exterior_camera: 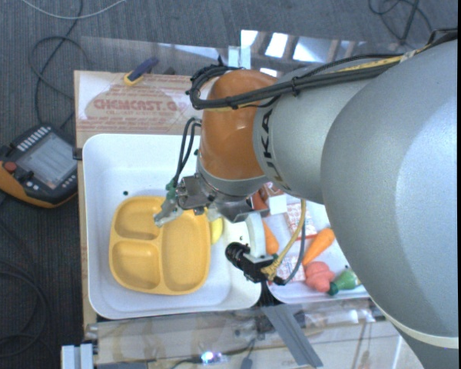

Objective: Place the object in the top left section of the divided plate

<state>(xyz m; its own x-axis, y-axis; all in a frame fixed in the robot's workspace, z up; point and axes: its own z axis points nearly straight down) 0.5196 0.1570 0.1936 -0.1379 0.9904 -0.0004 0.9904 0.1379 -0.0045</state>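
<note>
Over the tabletop the big grey arm [369, 175] leans across from the right, reaching for the left bin [100, 167]. Inside sits the yellow divided plate [157, 248], flat and waiting. Tool [169, 206] hovers at the plate's top edge; open or closed, can't tell. Possibly something yellow [216, 229] just beside the plate.

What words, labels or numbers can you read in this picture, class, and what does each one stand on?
"CHEMCAST..." in faded red on the brown protective sheet above the left bin; the letters after it are blurred.
"KU" in black on the grey arm; the rest is hidden.
The handheld pendant's screen is too small to read.
</note>
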